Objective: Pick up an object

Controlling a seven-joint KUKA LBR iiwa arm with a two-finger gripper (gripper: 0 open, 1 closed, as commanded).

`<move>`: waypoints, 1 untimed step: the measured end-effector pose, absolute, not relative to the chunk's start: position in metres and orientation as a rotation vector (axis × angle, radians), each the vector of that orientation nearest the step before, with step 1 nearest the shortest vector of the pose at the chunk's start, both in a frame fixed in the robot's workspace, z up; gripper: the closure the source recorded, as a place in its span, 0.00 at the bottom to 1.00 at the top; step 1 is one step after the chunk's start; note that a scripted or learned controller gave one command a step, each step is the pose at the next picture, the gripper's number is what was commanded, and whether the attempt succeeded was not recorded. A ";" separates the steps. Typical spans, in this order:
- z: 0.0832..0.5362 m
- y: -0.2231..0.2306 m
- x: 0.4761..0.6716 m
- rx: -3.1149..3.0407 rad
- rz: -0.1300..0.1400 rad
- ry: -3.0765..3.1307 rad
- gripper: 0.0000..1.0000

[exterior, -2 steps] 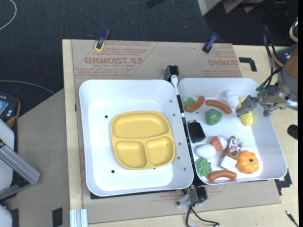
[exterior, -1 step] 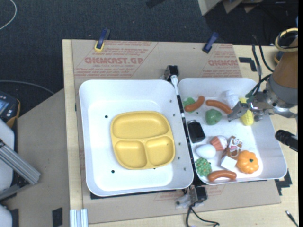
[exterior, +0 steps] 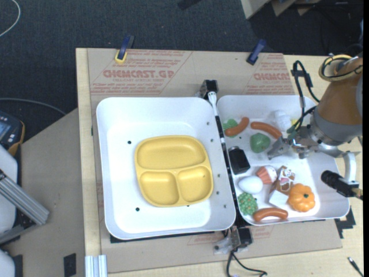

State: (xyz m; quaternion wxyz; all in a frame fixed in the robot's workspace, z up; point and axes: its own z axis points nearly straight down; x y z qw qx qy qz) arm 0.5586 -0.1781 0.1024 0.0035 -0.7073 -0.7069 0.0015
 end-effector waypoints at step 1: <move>0.083 -0.177 0.558 -2.218 0.003 -2.219 0.00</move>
